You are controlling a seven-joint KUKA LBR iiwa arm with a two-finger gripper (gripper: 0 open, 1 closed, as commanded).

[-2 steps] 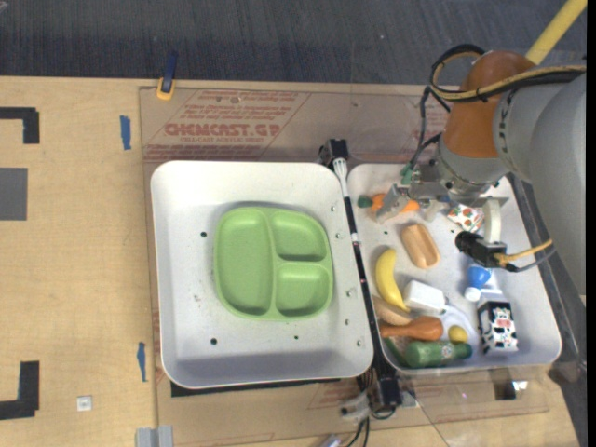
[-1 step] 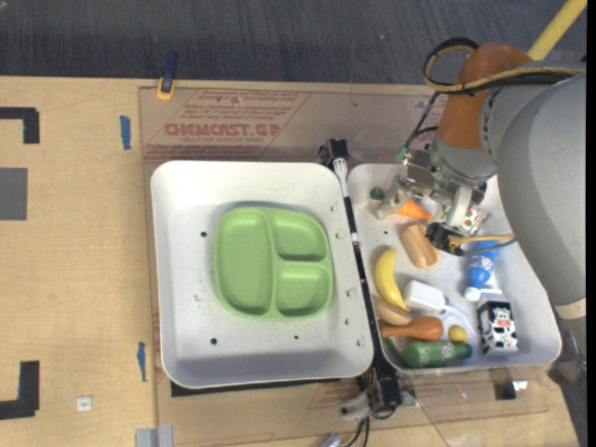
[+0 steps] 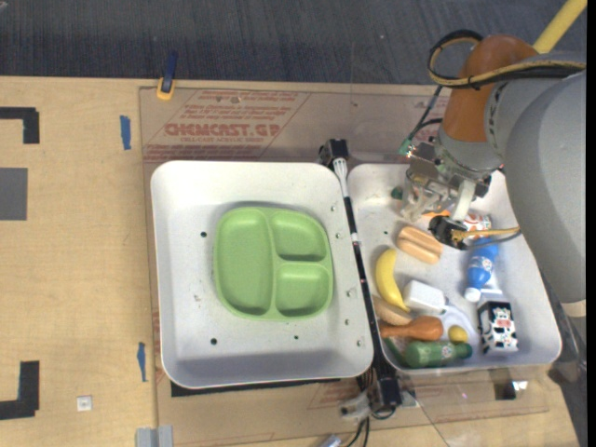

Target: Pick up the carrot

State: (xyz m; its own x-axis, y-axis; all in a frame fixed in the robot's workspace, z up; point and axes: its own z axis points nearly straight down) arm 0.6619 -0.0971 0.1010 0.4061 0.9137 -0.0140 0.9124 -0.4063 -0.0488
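Notably, your carrot (image 3: 421, 329) is lying crowded near the right bin's (image 3: 545, 338) front rim; jaws (image 3: 424, 205) state unclear

Gripper (image 3: 426, 205) over right bin (image 3: 535, 277), carrot (image 3: 419, 328) w/ toys.

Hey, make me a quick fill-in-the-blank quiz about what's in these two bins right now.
1. The green divided plate lies in the ____ bin.
2. The banana is ____ in colour.
3. The carrot lies between the banana and the ____ cucumber.
4. The gripper hovers over the ____ bin.

Missing words: left; yellow; green; right
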